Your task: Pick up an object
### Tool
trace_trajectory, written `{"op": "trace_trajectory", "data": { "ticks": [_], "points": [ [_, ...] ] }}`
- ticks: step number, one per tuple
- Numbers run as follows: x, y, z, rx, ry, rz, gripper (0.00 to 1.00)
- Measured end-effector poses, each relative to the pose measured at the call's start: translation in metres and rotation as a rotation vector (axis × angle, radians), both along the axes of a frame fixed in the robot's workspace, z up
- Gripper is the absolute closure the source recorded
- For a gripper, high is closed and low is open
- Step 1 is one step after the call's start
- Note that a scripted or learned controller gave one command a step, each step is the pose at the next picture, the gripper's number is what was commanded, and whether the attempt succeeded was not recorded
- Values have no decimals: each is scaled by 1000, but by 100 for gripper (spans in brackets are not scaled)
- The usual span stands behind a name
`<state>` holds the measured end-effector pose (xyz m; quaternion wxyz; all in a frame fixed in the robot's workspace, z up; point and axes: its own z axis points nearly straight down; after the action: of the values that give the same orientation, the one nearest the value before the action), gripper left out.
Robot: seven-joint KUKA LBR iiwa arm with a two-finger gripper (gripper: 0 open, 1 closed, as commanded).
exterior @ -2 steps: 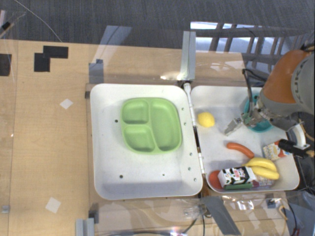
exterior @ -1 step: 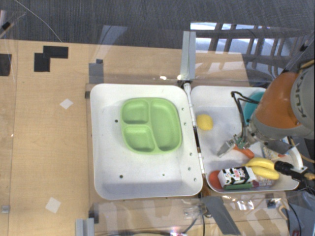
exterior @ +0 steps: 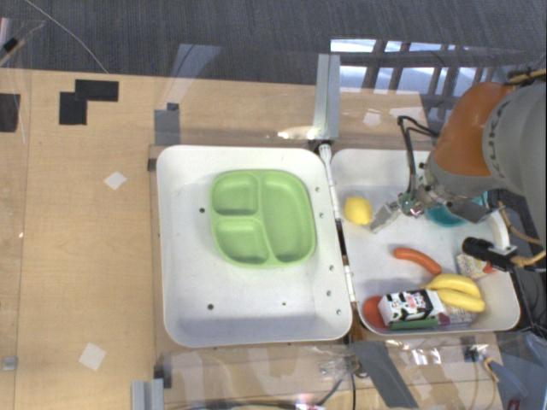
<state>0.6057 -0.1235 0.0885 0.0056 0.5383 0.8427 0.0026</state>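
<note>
My gripper [exterior: 382,218] hangs low over the right bin [exterior: 376,169], its silver tip just right of a yellow lemon [exterior: 358,211] and close to touching it. Nothing shows held in it. Below it lies an orange-red sausage-shaped piece [exterior: 418,260]. A yellow banana [exterior: 457,290] rests at the bin's lower right. A black-and-white carton [exterior: 414,307] lies on its side along the front wall, partly over a red dish [exterior: 371,313]. A teal object [exterior: 444,215] peeks out under the arm's wrist.
The left bin [exterior: 184,297] holds a green divided plate [exterior: 261,217] near its middle. A metal divider [exterior: 338,229] separates the two bins. The grey and orange arm [exterior: 487,135] covers the right bin's upper right corner.
</note>
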Motion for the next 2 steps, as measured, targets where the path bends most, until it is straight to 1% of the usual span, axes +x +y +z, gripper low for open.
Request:
{"op": "trace_trajectory", "data": {
  "ticks": [1,2],
  "points": [
    [-41,6,1,0,-1,-66,0],
    [-77,6,2,2,-5,-224,0]
  ]
}}
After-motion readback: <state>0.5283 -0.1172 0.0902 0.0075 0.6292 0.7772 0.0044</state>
